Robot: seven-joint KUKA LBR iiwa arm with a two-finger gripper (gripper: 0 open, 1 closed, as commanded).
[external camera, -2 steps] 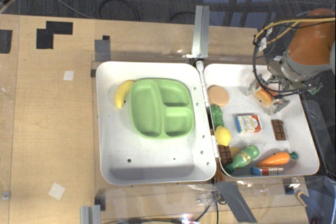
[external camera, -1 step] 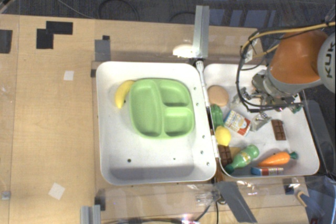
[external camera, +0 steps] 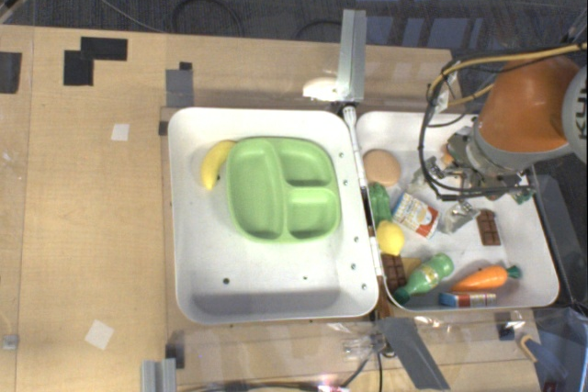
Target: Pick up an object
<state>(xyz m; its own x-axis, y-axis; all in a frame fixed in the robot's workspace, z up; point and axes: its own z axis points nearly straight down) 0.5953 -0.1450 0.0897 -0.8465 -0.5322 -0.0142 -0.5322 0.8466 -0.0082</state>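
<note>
The left bin [external camera: 197, 280] is smooth white plastic and holds a shiny green tray [external camera: 280, 188] with three dips, with a curved yellow banana [external camera: 215, 162] touching its left edge. The right bin [external camera: 542, 275] holds a round tan bun [external camera: 382, 167], a lemon [external camera: 390, 239], a green bottle [external camera: 426, 274], an orange carrot [external camera: 480, 278], a brown chocolate bar [external camera: 489, 227] and a small carton [external camera: 415, 216] whose writing is too small to read. The gripper [external camera: 459, 197] hangs over this bin, just right of the carton. I cannot tell how its jaws stand.

No text can be read anywhere here. The small white packet [external camera: 414, 216] in the right bin [external camera: 537, 289] carries red and blue printing, too blurred to make out. The blue tube [external camera: 467, 299] beside the carrot [external camera: 484, 277] shows a label band, also illegible.
</note>
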